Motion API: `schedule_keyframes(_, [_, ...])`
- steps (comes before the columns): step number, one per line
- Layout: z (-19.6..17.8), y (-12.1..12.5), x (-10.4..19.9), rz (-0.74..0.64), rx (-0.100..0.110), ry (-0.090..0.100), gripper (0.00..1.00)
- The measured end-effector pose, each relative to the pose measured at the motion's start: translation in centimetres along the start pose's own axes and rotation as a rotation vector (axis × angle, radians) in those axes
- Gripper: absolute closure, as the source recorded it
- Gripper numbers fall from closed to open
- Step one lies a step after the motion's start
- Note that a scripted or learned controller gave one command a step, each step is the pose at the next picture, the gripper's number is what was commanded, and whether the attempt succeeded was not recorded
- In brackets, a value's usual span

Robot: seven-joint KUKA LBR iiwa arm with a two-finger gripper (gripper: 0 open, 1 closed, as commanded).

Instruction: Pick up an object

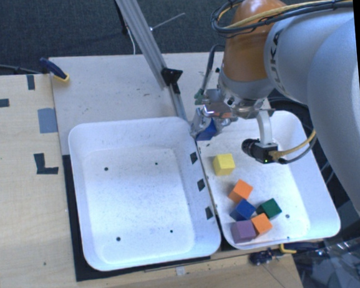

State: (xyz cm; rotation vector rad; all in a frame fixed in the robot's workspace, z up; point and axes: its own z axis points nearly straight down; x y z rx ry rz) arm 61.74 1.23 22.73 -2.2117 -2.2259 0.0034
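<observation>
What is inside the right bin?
The right bin holds a yellow cube, two orange cubes, a blue cube, green cube and purple cube. The arm covers its upper part.

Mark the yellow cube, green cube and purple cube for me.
yellow cube (223,163), camera view, top face
green cube (271,208), camera view, top face
purple cube (243,230), camera view, top face

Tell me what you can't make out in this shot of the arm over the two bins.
- Gripper: in the camera view the wrist above covers its fingers; open or shut is unclear.
- Blue thing at the gripper: partly covered, so held or just resting is unclear.
- Right bin: the arm hides its far right corner.
- Purple block: its lower edge sits behind the bin rim.
</observation>
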Motion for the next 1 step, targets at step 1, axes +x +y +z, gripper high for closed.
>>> schedule_keyframes(1, [-0.98,-0.76,5.84,-0.002,-0.001,0.001,1.00])
